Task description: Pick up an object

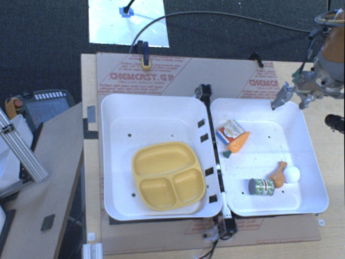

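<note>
I'm at the approach: my fingers (291, 97) hang spread and empty over the far right corner of the right bin (310, 144), nothing between them. My judgement is that the next move calls for swinging in over the bin and coming straight down on one thing. The carrot (237, 142) lies near the bin's left wall, touching a small packet (232, 128). Toward the near side sit a can (261, 186), a drumstick (278, 174) and a white egg (291, 174), bunched close. The left bin (116, 123) holds a yellow tray (168, 174).
</note>
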Controlling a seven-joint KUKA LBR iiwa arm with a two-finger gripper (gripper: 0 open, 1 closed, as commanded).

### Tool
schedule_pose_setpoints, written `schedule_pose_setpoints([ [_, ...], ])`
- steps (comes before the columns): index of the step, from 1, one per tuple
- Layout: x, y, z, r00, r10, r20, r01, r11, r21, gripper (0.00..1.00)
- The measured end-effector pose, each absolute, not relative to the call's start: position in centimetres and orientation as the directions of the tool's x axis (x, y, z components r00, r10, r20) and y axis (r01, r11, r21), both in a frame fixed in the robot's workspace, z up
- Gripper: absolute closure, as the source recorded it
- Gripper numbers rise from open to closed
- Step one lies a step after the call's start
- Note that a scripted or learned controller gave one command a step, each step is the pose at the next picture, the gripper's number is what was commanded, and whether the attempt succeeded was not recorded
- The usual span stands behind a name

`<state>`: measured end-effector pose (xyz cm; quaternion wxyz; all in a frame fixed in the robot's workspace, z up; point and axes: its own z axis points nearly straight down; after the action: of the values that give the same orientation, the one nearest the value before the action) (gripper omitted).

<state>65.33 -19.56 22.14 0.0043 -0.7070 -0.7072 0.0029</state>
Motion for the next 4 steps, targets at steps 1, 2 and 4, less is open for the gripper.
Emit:
schedule_pose_setpoints([
  [1,65.6,-19.5,22.9,-0.003,1.000,-0.001,1.000,0.003,0.002,0.00],
  [2,65.5,-19.2,18.8,-0.003,1.000,-0.001,1.000,0.003,0.000,0.00],
  [4,66.5,-19.2,10.4,-0.007,1.000,0.000,1.000,0.007,0.000,0.00],
])
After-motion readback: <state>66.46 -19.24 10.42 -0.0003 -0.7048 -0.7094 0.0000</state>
